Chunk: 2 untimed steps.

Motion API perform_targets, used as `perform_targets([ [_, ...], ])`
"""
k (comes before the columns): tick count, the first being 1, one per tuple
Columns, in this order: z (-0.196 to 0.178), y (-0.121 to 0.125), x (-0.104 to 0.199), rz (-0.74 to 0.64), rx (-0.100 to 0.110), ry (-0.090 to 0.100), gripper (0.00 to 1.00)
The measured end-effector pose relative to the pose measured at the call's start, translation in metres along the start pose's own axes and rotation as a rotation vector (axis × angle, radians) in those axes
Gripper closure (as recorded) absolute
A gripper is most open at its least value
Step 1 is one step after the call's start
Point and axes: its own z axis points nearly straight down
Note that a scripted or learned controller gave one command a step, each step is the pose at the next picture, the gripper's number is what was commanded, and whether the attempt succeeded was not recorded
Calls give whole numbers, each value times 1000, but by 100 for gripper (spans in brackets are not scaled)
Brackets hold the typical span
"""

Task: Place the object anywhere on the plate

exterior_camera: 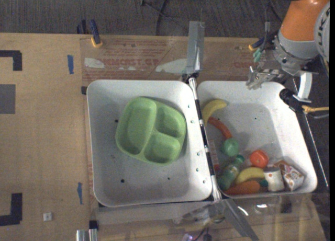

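In the camera view, the arm (306, 18) is reaching in at the upper right, and its gripper (257, 78) is hovering over the far rim of the right bin (293, 125), carrying nothing; whether its jaws are apart or together I cannot tell. The green plate (152, 130), split into compartments, is lying in the left bin (99, 146). A yellow banana (213, 108) is lying near the divider, with an orange carrot (221, 128) just beside it. More toy food is crowding the right bin's near corner
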Motion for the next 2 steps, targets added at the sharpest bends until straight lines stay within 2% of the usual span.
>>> perform_targets([
  [1,-69,-4,-8,121,-3,-1,100],
  [2,13,-91,31,-113,1,2,100],
])
